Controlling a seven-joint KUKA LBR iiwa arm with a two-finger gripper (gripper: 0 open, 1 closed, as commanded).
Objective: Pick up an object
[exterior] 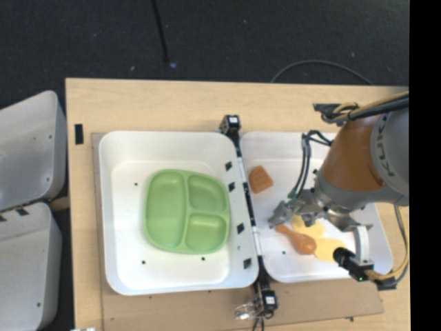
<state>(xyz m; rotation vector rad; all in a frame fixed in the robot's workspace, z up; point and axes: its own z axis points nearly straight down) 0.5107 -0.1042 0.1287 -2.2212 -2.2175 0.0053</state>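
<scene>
- Pale wooden tabletop (83,109) bears two shallow white bins; the right white bin (275,147) holds the objects.
- Grey arm's pincer (293,211): grip state I cannot tell.
- Orange drumstick-shaped toy (298,238) lies just below it; neighbouring yellow piece (329,247) could spoil a grasp.

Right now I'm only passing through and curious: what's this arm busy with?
The arm reaches into the right bin, its pincer low over a cluster of small food-like items: an orange piece and a yellow one. A brown chunk lies apart. Nothing looks lifted yet. The left bin holds a green tray.
</scene>
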